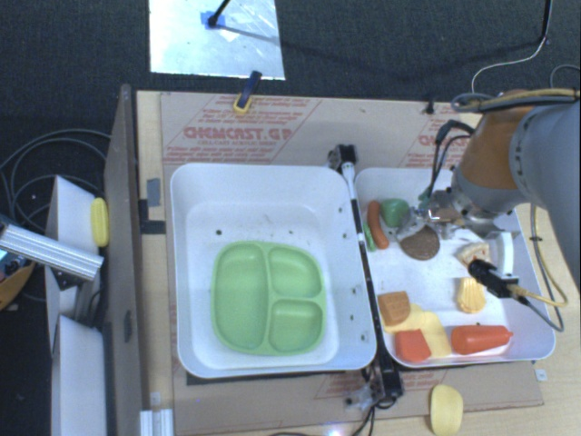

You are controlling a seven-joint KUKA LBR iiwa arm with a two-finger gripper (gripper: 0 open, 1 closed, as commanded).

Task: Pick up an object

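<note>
One end effector (427, 218) low in the right bin (536, 334), its grip state I cannot tell, brown round piece (419, 243) just below it.

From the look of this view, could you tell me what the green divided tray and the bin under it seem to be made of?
The pale green three-compartment tray looks like moulded plastic with a matte finish: uniform colour, rounded dividers, soft highlights. The shallow white left bin also looks like plastic, smooth and slightly glossy, with rounded corners and a rolled rim. Neither can be confirmed by sight alone.
</note>
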